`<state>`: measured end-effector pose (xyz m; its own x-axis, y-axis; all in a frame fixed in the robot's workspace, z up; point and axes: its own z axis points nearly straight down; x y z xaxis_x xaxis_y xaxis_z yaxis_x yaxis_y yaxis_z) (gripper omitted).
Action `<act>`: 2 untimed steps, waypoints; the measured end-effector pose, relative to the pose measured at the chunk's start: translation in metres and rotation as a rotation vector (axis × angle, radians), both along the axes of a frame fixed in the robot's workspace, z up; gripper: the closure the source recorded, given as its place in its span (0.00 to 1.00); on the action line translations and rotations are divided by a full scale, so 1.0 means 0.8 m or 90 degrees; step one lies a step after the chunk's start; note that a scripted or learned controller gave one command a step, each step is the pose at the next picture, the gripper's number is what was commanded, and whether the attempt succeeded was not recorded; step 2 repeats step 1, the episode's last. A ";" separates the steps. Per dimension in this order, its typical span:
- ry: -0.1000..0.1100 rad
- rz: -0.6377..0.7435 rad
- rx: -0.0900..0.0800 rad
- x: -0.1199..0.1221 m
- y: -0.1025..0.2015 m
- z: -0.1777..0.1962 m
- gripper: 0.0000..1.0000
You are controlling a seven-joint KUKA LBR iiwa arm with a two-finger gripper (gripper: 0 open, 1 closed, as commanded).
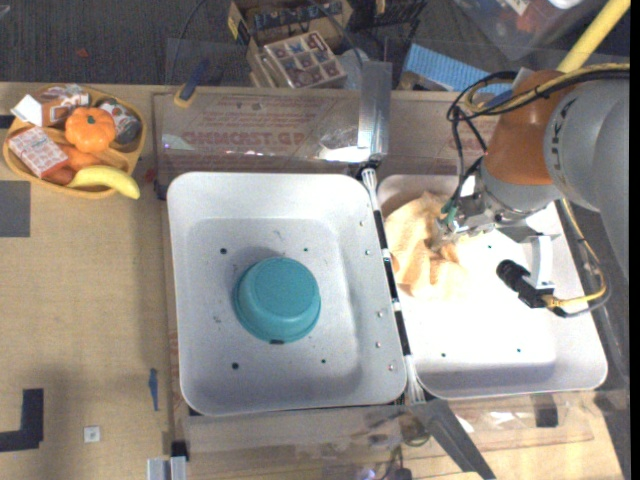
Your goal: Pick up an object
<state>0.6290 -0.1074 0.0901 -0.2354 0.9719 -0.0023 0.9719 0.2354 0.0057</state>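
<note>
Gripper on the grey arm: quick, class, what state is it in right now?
Gripper: cannot be told; it sits low over the pale yellow crumpled cloth in the right white bin.

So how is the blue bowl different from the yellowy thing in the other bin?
The teal bowl is round and stiff, sitting upside down; the pale yellow cloth is floppy and crumpled. The bowl sits alone mid-way in the left bin; the cloth lies at the right bin's left side with the gripper right at it. The bowl looks one plain colour; the cloth has orange bits. Each lies in a white bin.
</note>
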 end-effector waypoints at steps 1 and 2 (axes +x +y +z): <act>0.002 -0.003 0.000 -0.019 0.090 0.164 1.00; 0.002 -0.003 0.000 -0.019 0.090 0.164 1.00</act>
